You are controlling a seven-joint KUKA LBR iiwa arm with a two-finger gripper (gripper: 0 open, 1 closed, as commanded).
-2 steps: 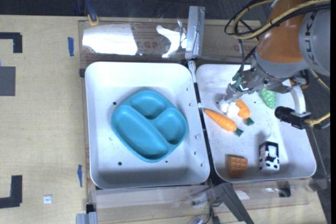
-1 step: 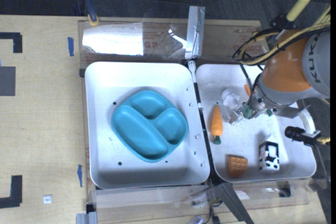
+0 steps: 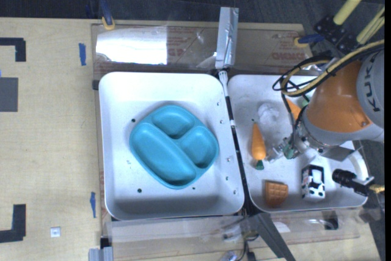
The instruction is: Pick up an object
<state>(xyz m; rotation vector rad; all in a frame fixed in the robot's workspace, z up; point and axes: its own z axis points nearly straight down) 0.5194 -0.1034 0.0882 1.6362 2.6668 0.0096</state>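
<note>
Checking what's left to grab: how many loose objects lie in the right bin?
3: carrot at left, waffle near the front, cow toy right of it. The arm may hide more.

camera view: fixed overhead | slanted down | both bins (image 3: 110, 131) framed | arm (image 3: 336, 101) enters right

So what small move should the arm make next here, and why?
Probably a short shift toward the toy carrot, then down onto it. The gripper sits low in the right bin just beside the carrot, with nothing visible in it; the waffle and the black-and-white toy lie farther off.
</note>
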